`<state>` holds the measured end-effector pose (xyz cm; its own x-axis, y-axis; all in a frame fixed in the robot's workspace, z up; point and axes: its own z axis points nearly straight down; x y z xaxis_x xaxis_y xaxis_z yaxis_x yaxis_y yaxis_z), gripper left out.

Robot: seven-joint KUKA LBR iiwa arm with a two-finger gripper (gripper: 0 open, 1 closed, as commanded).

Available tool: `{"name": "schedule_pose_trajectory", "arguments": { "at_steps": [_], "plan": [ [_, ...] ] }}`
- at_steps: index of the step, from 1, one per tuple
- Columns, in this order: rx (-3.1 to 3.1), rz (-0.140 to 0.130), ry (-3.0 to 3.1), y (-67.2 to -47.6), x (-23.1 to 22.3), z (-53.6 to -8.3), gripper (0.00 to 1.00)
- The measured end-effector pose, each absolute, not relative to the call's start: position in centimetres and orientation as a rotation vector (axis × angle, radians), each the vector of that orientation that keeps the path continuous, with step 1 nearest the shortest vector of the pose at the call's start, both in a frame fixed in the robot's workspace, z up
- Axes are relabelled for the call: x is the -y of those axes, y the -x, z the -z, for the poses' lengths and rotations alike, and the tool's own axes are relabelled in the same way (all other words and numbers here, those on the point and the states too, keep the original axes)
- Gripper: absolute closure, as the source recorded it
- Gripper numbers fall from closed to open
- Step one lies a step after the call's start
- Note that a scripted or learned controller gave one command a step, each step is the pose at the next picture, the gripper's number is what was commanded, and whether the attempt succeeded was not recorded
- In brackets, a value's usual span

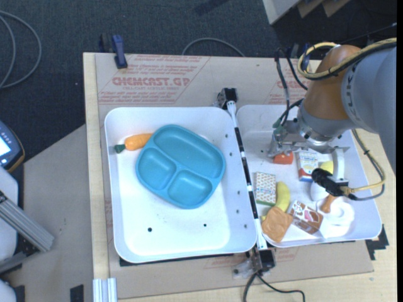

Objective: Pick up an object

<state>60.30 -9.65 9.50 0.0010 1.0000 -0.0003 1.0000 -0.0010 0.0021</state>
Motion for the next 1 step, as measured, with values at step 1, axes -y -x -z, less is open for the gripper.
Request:
{"name": "schedule_pose_trajectory", "arguments": {
  "at_steps": [1],
  "plan": [
    [-2.221, -0.011, -2.212, -58.73, 6.57, -19.1, 1.0]
  ]
}}
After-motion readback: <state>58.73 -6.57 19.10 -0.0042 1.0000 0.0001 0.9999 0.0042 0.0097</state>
